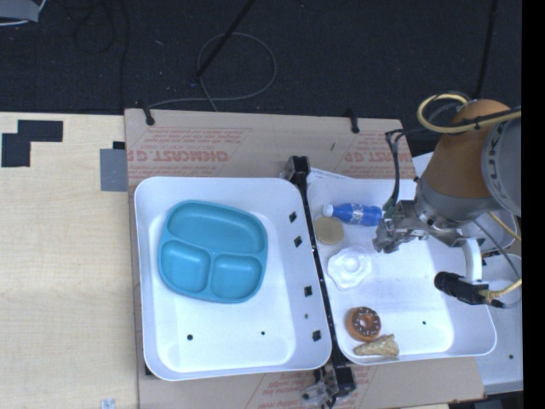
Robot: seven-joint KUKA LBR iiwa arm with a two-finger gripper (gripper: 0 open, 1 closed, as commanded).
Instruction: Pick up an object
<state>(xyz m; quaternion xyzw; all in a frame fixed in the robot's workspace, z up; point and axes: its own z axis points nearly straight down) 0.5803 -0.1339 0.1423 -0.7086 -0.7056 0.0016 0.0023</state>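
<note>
My gripper (386,240) hangs over the upper middle of the right bin (430,331), on the grey arm with its orange band. A blue bottle with a white cap (353,214) lies just left of it, near the bin's far wall. A tan round piece (329,231) sits beside the bottle's cap end. A white fried-egg-shaped toy (349,267) lies left of and below the gripper. Toward the front of this bin are a brown doughnut (364,322) and a pale tan wedge (377,346).
The left bin (221,348) holds a blue divided plate (213,250) in its far half. A black divider (312,262) runs between the two bins. Cardboard lies beneath both, and a pale wooden bench top (60,271) extends to the left.
</note>
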